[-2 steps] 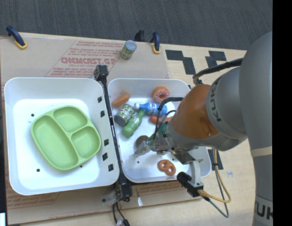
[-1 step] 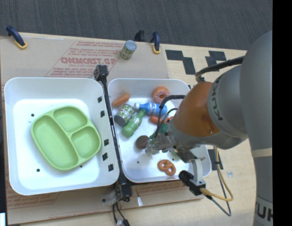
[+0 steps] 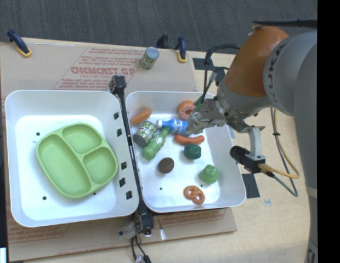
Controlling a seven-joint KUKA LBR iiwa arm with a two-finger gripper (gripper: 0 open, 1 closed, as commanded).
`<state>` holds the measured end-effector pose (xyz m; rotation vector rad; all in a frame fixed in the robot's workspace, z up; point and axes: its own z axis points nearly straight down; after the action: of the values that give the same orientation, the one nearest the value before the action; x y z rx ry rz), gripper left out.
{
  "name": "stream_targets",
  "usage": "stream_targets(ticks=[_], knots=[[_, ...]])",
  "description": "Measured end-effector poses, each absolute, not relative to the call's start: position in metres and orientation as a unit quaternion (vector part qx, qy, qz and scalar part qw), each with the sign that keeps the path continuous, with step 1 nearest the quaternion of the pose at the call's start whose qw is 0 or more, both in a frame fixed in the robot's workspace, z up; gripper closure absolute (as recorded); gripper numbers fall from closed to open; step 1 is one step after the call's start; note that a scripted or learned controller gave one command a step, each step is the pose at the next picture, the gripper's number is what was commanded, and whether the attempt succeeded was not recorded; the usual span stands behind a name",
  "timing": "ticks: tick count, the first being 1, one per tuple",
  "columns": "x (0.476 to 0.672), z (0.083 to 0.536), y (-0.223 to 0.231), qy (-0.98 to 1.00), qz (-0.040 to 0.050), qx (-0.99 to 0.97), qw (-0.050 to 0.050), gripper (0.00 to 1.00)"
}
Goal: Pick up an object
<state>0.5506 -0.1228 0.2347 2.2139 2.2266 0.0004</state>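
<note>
Blue bottle (image 3: 174, 125) lies in the right bin (image 3: 230, 193), near its upper middle, just left of the gripper (image 3: 200, 118) w/ a red sausage (image 3: 189, 139) right below. Arm (image 3: 258, 73) reaches in from the right, wrist angled down over the bin's upper right. Jaws are hidden under the wrist (can't tell open or shut, or whether they touch anything).

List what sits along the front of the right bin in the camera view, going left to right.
Brown ball → pretzel → light green lump. The dark green piece lies farther back, so I leave it out.
</note>
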Motion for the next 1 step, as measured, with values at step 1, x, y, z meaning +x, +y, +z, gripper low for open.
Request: stream_targets(ticks=[1], knots=[[0.5503, 0.2343, -0.1228, 0.709, -0.0001, 0.705, 0.0, 0.0]])
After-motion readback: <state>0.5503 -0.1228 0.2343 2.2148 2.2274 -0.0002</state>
